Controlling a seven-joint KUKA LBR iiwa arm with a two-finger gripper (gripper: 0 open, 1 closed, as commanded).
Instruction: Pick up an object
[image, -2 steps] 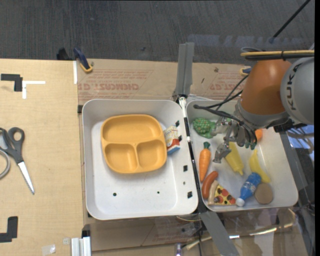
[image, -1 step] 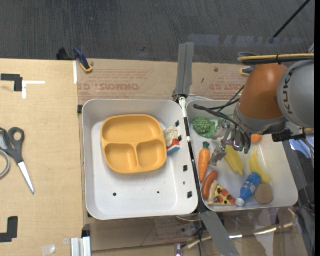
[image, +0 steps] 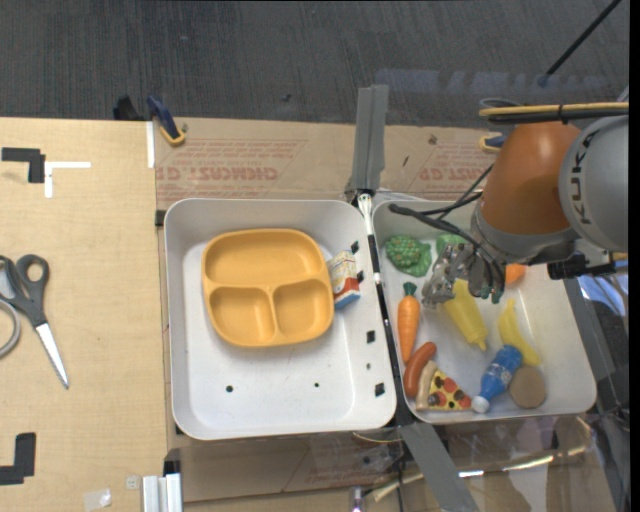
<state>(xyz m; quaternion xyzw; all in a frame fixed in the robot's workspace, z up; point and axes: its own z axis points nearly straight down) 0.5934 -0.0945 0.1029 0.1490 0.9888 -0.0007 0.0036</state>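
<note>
Pale wood counter (image: 80, 300) carries two shallow white bins side by side, with scissors (image: 35, 310) lying well to the left of the left bin (image: 190, 400); that bin holds an orange three-compartment plate (image: 268, 287), and a small red, white and blue item (image: 345, 280) sits just beside the plate's right edge, against the bin's right wall. To the right of the left bin stands the right bin (image: 570, 400), crowded with toy food; a green leafy piece (image: 407, 252) lies near its upper left corner, a carrot (image: 408, 318) below that, a red sausage (image: 419, 367) and a pizza slice (image: 443, 392) lower still; a yellow piece (image: 468, 318) lies near the middle, a banana (image: 518, 333) to its right, a blue bottle (image: 500, 374) and a brown round item (image: 527, 387) near the lower right corner. Over the right bin's upper middle hangs the gripper (image: 462, 272), just above the yellow piece; whether its fingers are spread or closed I cannot tell, and nothing is visibly caught between them.
</note>
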